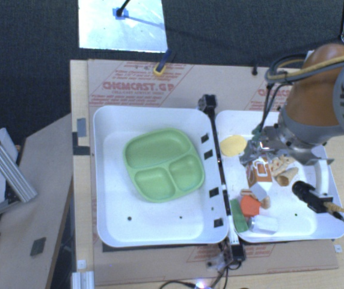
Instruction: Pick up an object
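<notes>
While the grey arm with its orange band (325, 83) reaches in from the right, its hand (262, 146) hangs low over the right shallow white bin (280, 227); I cannot tell how it is set. That bin holds a scatter of small things: a round yellow piece (233, 144) near the hand, a brown-and-white packet (260, 173), a tan cone-shaped piece (286, 175), an orange block (249, 205), a green strip (238, 215) along the bin's left wall and a pale white block (264, 224). Over in the left shallow white bin (115, 215) lies a light green plastic tray with three compartments (163, 164). Both bins sit side by side on the desk (136, 83).
</notes>
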Available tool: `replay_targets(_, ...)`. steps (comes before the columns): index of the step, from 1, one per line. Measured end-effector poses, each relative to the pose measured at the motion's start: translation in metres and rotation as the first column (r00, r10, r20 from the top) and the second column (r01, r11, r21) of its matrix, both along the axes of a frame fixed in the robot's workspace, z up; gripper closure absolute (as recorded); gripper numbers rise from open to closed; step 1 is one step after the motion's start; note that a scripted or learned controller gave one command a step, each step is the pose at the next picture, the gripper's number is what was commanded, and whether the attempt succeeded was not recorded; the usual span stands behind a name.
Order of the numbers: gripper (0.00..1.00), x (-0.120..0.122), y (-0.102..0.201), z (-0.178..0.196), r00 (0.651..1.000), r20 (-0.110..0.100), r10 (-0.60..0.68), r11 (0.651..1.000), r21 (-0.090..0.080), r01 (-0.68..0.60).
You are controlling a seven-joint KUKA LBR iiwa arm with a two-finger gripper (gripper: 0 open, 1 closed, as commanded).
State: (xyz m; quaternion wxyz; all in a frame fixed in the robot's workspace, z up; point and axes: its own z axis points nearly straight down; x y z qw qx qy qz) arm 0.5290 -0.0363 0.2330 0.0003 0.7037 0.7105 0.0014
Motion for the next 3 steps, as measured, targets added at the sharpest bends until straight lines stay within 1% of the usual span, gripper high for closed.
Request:
replay_targets(1, 1.00, -0.005, 0.007, -0.003, 1.000, -0.002, -0.003, 1.000, -0.002, 0.003)
replay_targets(2, 1.00, -0.002, 0.009, -0.015, 1.000, -0.002, -0.004, 1.000, -0.002, 0.004)
replay_targets(3, 1.00, -0.007, -0.003, -0.004, 1.000, 0.000, -0.009, 1.000, -0.002, 0.009)
